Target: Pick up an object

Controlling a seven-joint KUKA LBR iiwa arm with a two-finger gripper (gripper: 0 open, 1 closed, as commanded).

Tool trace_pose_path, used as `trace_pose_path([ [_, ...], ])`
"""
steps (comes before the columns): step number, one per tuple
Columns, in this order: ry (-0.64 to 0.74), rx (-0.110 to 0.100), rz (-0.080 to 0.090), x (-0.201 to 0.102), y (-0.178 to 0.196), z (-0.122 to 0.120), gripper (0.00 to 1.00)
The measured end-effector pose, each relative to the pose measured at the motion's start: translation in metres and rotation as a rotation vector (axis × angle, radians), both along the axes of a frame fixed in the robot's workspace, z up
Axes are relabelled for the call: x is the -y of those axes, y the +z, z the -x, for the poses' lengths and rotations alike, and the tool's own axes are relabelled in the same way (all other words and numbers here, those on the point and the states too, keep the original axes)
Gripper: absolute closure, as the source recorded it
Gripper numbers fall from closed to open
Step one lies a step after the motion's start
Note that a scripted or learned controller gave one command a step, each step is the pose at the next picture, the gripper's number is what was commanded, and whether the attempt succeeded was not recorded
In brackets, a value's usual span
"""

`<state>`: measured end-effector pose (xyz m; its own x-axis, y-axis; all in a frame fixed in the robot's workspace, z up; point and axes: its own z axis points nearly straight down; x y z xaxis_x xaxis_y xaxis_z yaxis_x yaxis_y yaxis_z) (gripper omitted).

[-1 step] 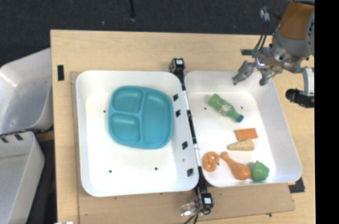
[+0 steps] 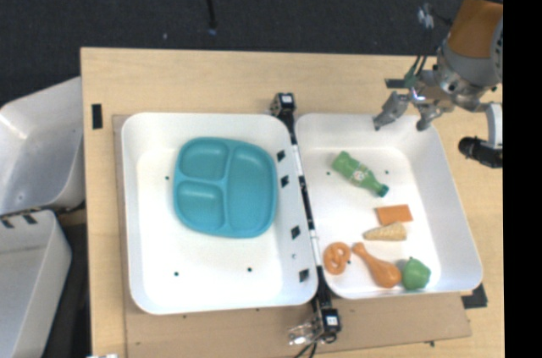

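The right bin [image 2: 440, 179] holds several toy foods: a green bottle [image 2: 358, 173], an orange wedge [image 2: 394, 215], a beige corn-like piece [image 2: 385, 234], an orange pretzel [image 2: 336, 256], a drumstick [image 2: 378, 265] and a green pepper [image 2: 415, 273]. My gripper [image 2: 405, 116] hangs above the far rim of that bin, its two fingers spread apart with nothing between them. It is well clear of every object, with the bottle the nearest, below and to its left.
The left bin [image 2: 144, 263] carries a teal sectioned plate [image 2: 226, 186]. A black clamp [image 2: 283, 104] sits at the far end of the divider between the bins. White plastic housings [image 2: 34, 145] stand off the bench's left edge.
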<state>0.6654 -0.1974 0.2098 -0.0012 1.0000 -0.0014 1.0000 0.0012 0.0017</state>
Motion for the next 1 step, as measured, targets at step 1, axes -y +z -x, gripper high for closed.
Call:
trace_pose_path([
  [1,-0.001,-0.004,0.001,-0.005,-0.0483,0.0076,0.0],
])
